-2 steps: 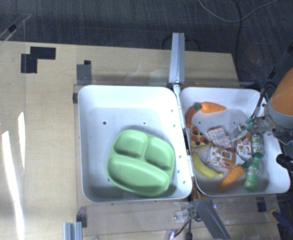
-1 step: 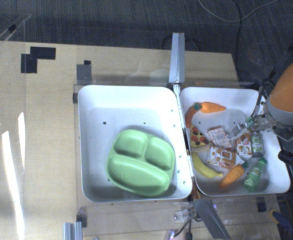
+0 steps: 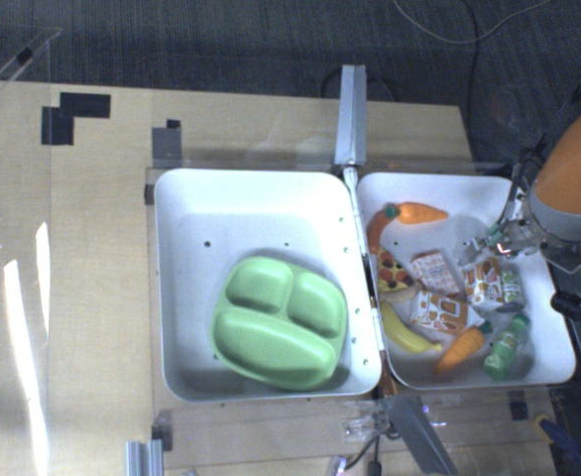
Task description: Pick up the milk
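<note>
Pale wood bench [image 3: 82, 296] runs under both bins, with dark carpet beyond its far edge and black tape marks [image 3: 72, 115] at the far left. Left of centre, the left bin [image 3: 186, 206] holds a green divided tray [image 3: 281, 322], turned over toward the near side; bare white floor lies around it on the left and far sides. A metal post [image 3: 350, 117] stands at the far end of the seam between the bins.

Right of the seam, the right bin [image 3: 558, 360] is crowded. Against its left wall lie a pizza slice [image 3: 392, 271] and a banana [image 3: 407, 333]; an orange carrot [image 3: 424, 212] sits at the far end. Two small printed cartons lie mid-bin, and which one is the milk cannot be told: one carton [image 3: 436, 270] farther back, another carton [image 3: 441, 311] just nearer. A second carrot [image 3: 459, 347] and a green bottle [image 3: 505, 347] lie near the front wall, and clear wrap covers a packet [image 3: 494, 284] beside the cartons.

At the right, the gripper [image 3: 502, 238] hangs over the bin's far right part, well apart from both cartons, above the wrapped packet's far edge. Whether it is spread or pressed together cannot be told
</note>
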`<state>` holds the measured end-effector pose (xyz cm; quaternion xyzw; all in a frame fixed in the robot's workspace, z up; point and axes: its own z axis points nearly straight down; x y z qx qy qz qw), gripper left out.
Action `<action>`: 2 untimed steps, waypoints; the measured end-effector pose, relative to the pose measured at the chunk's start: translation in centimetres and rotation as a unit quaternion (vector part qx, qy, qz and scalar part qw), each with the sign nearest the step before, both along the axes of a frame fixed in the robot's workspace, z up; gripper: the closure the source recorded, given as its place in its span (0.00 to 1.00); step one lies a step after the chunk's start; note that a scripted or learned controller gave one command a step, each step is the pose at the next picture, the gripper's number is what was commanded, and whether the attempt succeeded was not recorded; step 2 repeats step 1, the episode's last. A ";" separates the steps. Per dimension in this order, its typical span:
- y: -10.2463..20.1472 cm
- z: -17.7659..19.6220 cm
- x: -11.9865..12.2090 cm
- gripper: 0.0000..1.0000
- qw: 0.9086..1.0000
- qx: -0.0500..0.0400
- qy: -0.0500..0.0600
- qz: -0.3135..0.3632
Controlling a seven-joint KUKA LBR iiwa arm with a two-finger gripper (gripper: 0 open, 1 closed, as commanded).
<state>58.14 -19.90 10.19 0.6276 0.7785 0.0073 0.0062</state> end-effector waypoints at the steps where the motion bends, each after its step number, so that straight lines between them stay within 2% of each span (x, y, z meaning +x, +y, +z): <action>1: 4.9 12.5 -1.4 1.00 0.998 -0.002 0.006 -0.062; 2: 4.9 12.5 -1.4 1.00 0.998 -0.002 0.006 -0.062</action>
